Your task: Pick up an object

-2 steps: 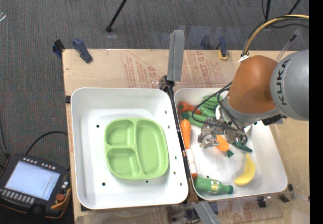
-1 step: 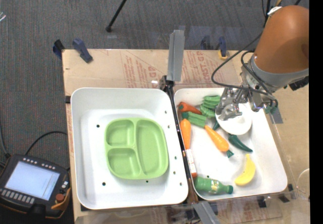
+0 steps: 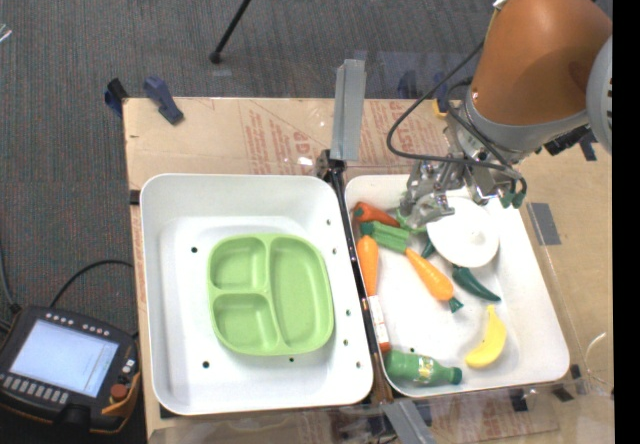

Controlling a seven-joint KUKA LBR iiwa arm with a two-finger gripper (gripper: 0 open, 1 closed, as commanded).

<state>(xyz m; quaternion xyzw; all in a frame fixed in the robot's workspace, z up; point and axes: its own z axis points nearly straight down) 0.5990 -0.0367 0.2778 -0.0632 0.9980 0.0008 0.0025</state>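
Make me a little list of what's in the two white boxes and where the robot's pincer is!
left bin: white bin holding a light green plastic divided tray
right bin: white bin holding orange toy carrots, a yellow toy banana, a green toy bottle and a white round plate
pincer: pincer low over the right bin's far left part
pincer fingers: cannot tell

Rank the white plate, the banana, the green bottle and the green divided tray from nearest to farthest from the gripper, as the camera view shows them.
Measured from the gripper over the right bin's far end:
1. White plate, just below the gripper.
2. Banana, near-right part of the right bin.
3. Green bottle, along the right bin's near edge.
4. Green divided tray, in the left bin.
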